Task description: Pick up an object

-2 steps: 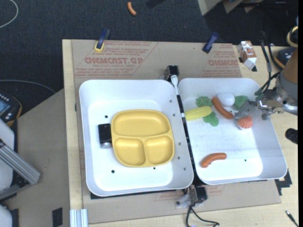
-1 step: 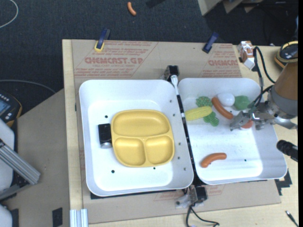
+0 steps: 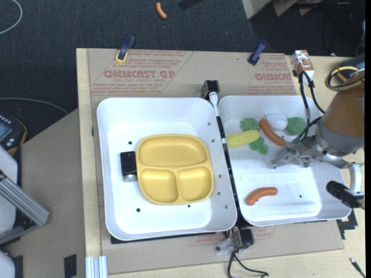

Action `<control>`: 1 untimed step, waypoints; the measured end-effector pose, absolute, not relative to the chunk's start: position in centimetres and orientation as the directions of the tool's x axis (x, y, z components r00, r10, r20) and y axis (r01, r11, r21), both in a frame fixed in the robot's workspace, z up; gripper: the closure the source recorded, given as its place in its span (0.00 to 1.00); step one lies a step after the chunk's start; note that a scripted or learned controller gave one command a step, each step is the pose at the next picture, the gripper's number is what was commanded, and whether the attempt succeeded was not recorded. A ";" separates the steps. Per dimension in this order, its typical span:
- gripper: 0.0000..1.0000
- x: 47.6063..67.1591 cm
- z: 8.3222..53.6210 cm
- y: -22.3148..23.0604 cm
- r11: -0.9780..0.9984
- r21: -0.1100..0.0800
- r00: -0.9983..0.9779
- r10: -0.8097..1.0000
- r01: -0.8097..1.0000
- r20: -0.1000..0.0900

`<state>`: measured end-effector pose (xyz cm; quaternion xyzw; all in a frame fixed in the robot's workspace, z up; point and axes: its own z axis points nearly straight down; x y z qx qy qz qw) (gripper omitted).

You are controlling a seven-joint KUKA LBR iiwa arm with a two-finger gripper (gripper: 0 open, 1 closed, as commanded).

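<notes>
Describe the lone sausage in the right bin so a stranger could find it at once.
Start at the right bin, the one the arm reaches into. Skip the cluster of toy food at its far end and look at the near half, closer to the front rim. There lies the lone sausage, orange-red, by itself on bare white floor, unlike the second sausage, which is crowded among corn and greens.

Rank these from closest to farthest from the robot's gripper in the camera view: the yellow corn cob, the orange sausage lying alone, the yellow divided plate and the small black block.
Measured from the gripper, in the right bin:
1. Orange sausage lying alone, below-left of it, same bin.
2. Yellow corn cob, left of it by the divider; nearly level with the sausage, so a close call.
3. Yellow divided plate, left bin.
4. Small black block, beyond the plate.
</notes>
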<state>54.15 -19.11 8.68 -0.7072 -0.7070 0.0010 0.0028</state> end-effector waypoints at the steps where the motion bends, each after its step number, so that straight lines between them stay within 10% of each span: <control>1: 1.00 54.3 10.1 -19.2 -0.001 0.001 0.001 1.000 1.000 -0.001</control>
